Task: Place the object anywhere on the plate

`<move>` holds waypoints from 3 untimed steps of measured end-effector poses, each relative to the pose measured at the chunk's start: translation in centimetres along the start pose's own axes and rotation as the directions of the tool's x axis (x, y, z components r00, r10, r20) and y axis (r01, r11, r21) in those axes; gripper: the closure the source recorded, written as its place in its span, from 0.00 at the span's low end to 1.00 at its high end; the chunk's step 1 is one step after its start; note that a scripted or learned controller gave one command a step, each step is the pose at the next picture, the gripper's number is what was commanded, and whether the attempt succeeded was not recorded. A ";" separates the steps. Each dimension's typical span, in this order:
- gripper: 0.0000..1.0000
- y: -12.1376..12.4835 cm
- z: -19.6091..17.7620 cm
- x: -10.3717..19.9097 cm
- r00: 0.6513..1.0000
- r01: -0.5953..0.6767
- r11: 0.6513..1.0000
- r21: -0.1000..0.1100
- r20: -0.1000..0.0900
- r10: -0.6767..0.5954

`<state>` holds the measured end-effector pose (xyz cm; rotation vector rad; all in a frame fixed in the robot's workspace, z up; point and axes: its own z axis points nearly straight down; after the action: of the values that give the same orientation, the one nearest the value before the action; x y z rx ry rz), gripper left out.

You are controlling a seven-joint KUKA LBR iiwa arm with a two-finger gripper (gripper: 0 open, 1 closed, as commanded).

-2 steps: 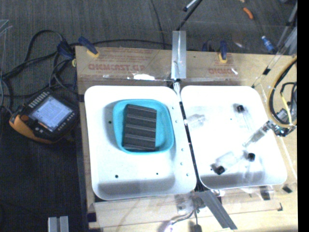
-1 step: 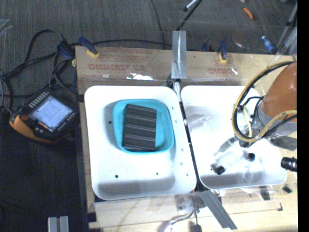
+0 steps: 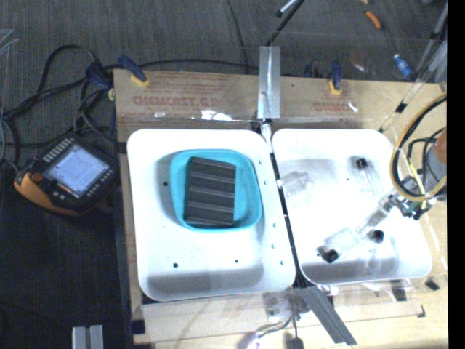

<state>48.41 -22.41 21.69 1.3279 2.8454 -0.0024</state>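
My fingers [image 3: 353,244] stand apart over the right white bin [image 3: 407,264], gripping nothing. The dark grey ribbed rectangular block [image 3: 211,190] lies on the blue square plate [image 3: 248,195], toward 9 o'clock from me. Risk: a further sweep toward 9 o'clock could push it off.

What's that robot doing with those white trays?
It is meant to put an object on a plate. Right now a dark ridged block already lies on the blue plate in the left bin. The arm's end effector reaches in from the right and sits low in the right bin, apart from the block. Whether its fingers are open is too hard to tell.
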 end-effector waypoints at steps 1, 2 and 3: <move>0.00 4.8 3.6 5.7 1.000 -0.012 1.000 0.000 -0.003 0.012; 0.00 1.2 -3.3 1.2 0.967 0.254 0.967 -0.001 0.001 -0.254; 0.00 1.2 -3.3 1.2 0.967 0.254 0.967 -0.001 0.001 -0.254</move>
<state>48.51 -20.70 24.96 0.9518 2.9913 -0.0015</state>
